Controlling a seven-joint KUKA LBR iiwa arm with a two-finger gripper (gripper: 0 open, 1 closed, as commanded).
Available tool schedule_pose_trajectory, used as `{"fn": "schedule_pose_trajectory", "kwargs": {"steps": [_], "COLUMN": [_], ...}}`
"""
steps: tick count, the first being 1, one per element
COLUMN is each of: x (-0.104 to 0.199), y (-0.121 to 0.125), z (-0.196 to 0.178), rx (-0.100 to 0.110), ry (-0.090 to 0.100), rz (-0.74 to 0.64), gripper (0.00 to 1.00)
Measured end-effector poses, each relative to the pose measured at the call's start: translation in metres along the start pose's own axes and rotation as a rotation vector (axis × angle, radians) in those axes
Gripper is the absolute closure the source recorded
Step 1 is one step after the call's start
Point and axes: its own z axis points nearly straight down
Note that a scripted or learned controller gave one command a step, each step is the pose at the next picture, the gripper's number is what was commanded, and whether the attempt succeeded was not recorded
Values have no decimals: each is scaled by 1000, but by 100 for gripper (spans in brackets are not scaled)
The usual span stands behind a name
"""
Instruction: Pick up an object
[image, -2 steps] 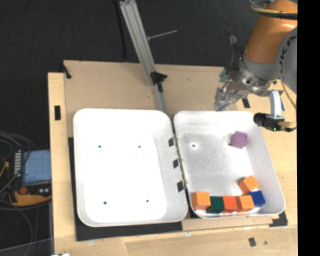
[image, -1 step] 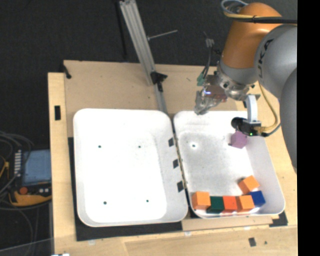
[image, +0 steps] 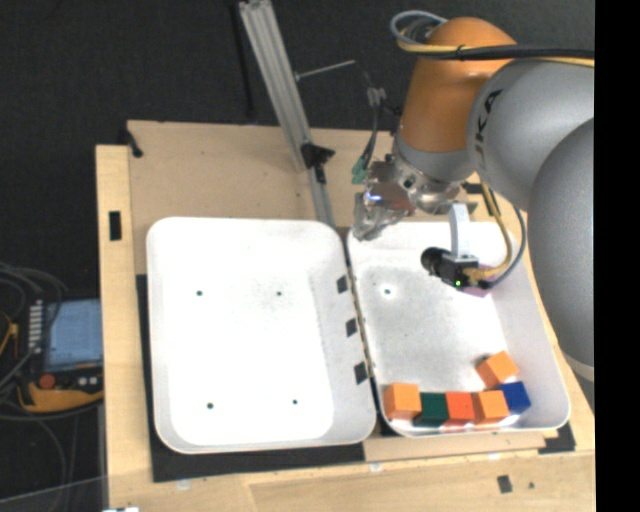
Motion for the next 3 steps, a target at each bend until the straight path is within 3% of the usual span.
{"fn": "schedule_pose_trajectory", "kwargs": {"steps": [2, 3], "x": [99, 96], "y": [-9, -9], "z": [16, 16], "rx": [3, 2], "ry": [0, 1], "rz": [-1, 5], "gripper": [100, 0]}}
